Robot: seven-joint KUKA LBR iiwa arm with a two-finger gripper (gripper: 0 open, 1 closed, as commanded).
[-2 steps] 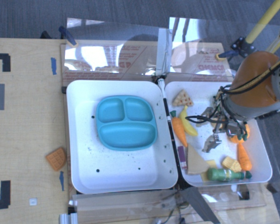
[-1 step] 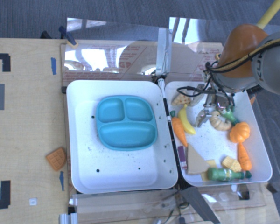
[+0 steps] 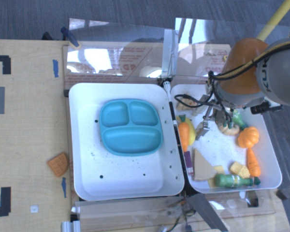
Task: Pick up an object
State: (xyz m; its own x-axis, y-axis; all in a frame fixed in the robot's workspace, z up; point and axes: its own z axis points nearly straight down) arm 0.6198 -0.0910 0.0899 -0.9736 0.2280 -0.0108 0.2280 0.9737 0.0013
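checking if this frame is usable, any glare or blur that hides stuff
Camera view: strong glare on the clear panels behind the bins washes out the reflections there; the blue tray and left bin are evenly lit and sharp; the gripper over the right bin is small and shadowed, its state unclear; the toys are slightly soft.

Divided plate [image 3: 131,126] in left bin [image 3: 82,178]; bottle [image 3: 236,181] in right bin [image 3: 271,175].
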